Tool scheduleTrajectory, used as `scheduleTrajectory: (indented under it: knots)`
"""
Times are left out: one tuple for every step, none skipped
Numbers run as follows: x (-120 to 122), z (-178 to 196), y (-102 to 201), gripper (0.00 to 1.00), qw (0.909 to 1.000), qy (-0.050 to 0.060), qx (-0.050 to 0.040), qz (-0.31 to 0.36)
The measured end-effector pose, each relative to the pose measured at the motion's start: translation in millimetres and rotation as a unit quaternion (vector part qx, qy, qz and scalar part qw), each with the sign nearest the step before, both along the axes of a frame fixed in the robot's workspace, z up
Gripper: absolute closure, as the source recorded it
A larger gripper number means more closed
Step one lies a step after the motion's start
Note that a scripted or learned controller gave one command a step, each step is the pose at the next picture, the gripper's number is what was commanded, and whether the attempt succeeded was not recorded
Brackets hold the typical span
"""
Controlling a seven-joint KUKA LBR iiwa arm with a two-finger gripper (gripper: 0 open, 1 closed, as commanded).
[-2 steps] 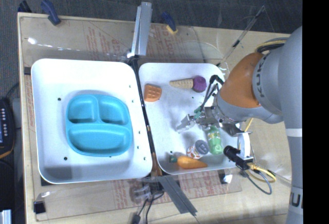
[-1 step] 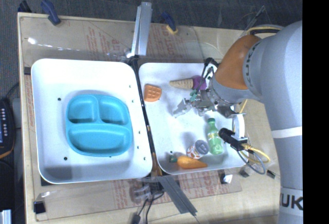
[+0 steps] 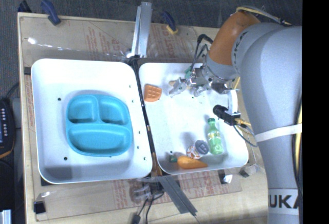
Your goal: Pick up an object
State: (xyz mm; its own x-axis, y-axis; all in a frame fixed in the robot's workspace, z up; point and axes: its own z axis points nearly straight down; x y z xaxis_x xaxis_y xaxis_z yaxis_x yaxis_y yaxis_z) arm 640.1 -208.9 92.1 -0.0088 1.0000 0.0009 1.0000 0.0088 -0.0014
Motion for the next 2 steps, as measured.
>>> scheduleTrajectory:
  knots:
    - [-106.8,-0.5,-1.3,0.0,1.0,0.001,0.0,-0.001]
    - [-26.3,-0.1,0.2,0.0,1.0,0.0,-0.0001,0.0]
